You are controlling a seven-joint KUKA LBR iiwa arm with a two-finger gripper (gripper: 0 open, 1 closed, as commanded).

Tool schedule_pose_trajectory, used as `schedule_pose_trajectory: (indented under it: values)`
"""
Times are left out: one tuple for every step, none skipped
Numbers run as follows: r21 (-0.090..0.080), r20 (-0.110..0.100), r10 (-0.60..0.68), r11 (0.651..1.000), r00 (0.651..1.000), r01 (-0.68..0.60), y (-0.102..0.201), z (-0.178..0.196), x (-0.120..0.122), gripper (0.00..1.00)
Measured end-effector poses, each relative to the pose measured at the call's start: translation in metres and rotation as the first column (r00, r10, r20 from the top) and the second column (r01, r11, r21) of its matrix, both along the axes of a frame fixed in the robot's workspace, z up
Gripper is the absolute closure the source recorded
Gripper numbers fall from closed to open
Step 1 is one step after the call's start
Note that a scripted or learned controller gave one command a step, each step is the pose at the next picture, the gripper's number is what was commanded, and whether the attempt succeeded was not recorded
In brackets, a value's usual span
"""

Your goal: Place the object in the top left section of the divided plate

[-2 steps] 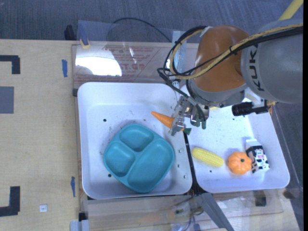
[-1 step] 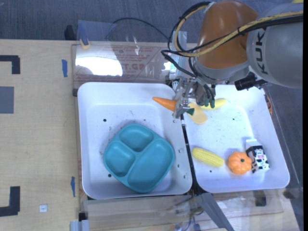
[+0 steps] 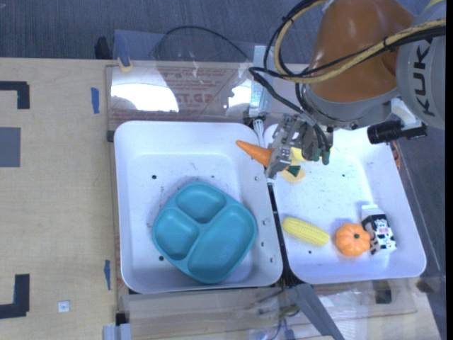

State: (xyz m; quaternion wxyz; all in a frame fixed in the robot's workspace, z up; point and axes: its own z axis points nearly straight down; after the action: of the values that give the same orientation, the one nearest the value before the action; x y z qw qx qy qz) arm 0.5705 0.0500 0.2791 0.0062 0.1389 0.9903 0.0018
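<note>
An orange toy carrot (image 3: pixel 251 149) points left, over the wall between the two bins, with its thick end between the fingers of my gripper (image 3: pixel 278 161). The gripper is shut on it and hangs from the wrist near the back of the bins. The teal divided plate (image 3: pixel 205 234) lies in the left bin (image 3: pixel 134 190), toward the front, below and left of the carrot. The plate has three sections, and nothing lies in any of them. The gripper is apart from the plate, behind and to its right.
The right bin (image 3: pixel 396 190) holds a yellow corn cob (image 3: pixel 306 231), a small orange pumpkin (image 3: pixel 352 239) and a cow-patterned carton (image 3: pixel 379 232) near its front. A yellow item (image 3: pixel 294 173) lies just under the gripper. Cables loop above the wrist.
</note>
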Motion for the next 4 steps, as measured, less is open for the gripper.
schedule_pose_trajectory:
  values:
    - [-0.004, -0.003, 0.145, 0.989, 0.989, -0.145, -0.059, 0.025, 0.025, 1.0]
    - [-0.006, 0.004, 0.199, 0.98, 0.98, -0.199, -0.066, 0.132, -0.075, 1.0]
    - [0.0, -0.017, 0.12, 0.993, 0.993, -0.12, -0.09, -0.019, -0.091, 1.0]
    - [0.0, -0.017, 0.155, 0.988, 0.988, -0.155, -0.104, -0.098, -0.092, 1.0]
